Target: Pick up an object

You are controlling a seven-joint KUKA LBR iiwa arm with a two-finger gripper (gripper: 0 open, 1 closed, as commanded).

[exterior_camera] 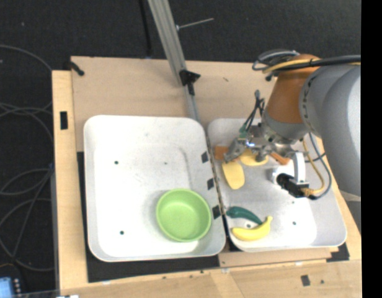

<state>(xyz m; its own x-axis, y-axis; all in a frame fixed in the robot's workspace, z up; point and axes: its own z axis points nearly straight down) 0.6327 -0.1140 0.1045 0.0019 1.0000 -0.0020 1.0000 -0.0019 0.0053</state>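
Nearest the camera, the banana (252, 230) lies at the right bin's (324, 225) front edge, a dark green piece (243, 213) just behind it, and the green bowl (183, 214) sits in the left bin (116, 141). Farther back, a yellow lump (234, 176) rests on the floor — untouched. Behind it the gripper (253, 149) hangs low over another yellow piece (253, 160), possibly touching; I cannot tell its state. Nothing lifted yet — the pick remains.

Yellow banana (252, 229), right bin's near edge
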